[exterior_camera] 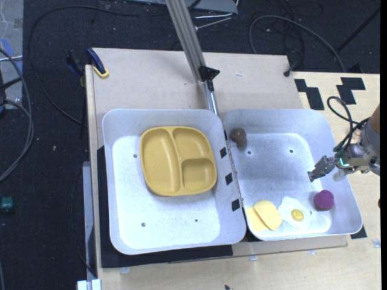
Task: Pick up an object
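Two bins: both are shallow and white, side by side on the bench, the left bin (121, 222) and the right bin (314, 122).
Near edge of right bin: three things lie close together at the front wall. A pale yellow piece (266, 215) lies at the left, a toy fried egg (296, 213) just beside it, and a purple ball (324, 200) further right, near the right wall.
Task's things: the yellow piece, the egg, the purple ball and a brown object (239, 137) are the things that can be picked. All four rest on the floor of the right bin.
Gripper: the gripper (319, 169) is above the right side of the right bin, just above the purple ball in the view and apart from it. It points to the left. I cannot tell if it is wide or narrow, because it is dark and small. Nothing is seen in it.
Arm: it enters from the right edge, with cables around the wrist.
Left bin: a yellow divided plate (178, 161) with three compartments lies in the middle, flat.
Far corner of right bin: the brown object sits at the left back corner, well apart from the gripper.
Behind the bins: a metal pole (187, 32) stands at a slant, and a blue and yellow clamp (97, 64) is on the far left corner of the bench (151, 80).
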Available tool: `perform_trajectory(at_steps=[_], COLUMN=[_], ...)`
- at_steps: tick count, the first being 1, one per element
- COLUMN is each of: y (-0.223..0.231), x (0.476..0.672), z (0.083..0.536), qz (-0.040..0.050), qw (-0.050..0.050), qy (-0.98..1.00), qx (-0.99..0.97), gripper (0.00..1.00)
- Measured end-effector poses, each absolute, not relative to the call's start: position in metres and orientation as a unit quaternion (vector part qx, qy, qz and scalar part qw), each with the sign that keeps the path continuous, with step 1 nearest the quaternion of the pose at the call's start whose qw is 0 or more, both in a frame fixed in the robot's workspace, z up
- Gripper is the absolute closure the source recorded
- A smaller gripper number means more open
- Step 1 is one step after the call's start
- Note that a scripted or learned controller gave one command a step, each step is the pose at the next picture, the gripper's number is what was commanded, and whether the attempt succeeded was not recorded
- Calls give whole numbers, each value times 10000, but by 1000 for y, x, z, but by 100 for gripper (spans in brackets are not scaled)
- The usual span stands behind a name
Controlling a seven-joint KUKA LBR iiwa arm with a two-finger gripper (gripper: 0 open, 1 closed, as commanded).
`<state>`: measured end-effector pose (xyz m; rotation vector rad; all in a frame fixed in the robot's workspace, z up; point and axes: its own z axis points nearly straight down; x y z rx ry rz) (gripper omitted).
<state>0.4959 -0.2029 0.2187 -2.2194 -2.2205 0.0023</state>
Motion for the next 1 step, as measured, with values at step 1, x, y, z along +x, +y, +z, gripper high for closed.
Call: perform_trajectory(at_steps=[1], y=[-203], x=[497], z=[220], qz=[2], qw=[1], qy=[-7074], qx=[-7068], gripper=[0])
